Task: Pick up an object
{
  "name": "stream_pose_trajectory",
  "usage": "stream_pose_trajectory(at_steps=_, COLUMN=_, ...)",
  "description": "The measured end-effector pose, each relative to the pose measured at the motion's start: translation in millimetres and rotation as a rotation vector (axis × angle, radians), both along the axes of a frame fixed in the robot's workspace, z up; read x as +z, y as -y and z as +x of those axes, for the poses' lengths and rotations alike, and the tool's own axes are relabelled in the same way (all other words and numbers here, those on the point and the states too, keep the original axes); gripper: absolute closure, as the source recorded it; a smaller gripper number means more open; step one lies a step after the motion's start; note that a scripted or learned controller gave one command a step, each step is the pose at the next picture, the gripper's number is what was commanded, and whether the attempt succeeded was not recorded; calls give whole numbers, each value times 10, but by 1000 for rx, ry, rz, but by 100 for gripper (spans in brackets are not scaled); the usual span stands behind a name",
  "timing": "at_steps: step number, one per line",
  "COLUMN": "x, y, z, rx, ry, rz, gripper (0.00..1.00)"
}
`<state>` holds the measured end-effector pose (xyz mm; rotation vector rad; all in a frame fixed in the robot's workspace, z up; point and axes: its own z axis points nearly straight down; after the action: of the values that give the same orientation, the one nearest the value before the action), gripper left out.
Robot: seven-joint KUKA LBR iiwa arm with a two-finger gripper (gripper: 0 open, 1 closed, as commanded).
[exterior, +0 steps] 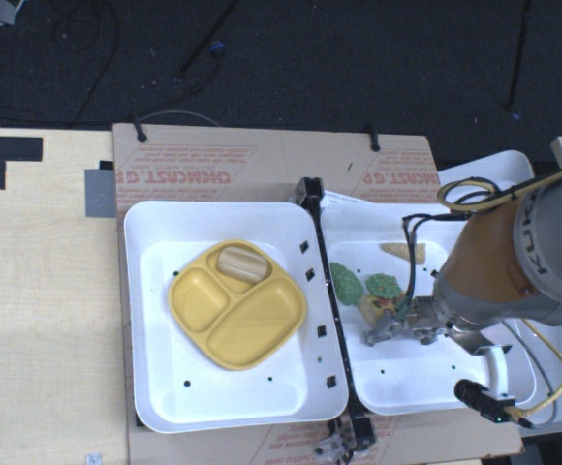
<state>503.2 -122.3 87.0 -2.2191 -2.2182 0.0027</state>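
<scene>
Bench (39,289) bears cardboard (262,168), apparently under two bins (155,356).

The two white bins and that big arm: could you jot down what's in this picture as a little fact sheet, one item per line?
left white bin: holds a yellow plastic divided plate
plate contents: a tan, bread-like piece in its top compartment; other compartments bare
right white bin: two green leafy toy pieces, a small yellowish item, a pale wedge-shaped piece near the far wall
arm: grey with orange band, reaching in from the right
gripper: low in the right bin, just below the green pieces
grasp: cannot tell
</scene>
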Motion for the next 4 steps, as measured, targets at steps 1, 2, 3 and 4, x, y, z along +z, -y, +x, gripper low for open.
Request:
stream_pose_trajectory(at_steps=1, x=117, y=9, z=10, rx=-4, ry=2, rz=0, gripper=100)
stream_pose_trajectory(at_steps=2, x=562, y=82, z=-14, rx=-4, ry=4, rz=-2, gripper=100)
stream_pose_trajectory(at_steps=3, x=1160, y=17, z=31, rx=2, ry=7, rz=-2, gripper=100)
stream_pose_trajectory(at_steps=4, x=1260, y=23, z=35, rx=2, ry=3, rz=-1, gripper=100)
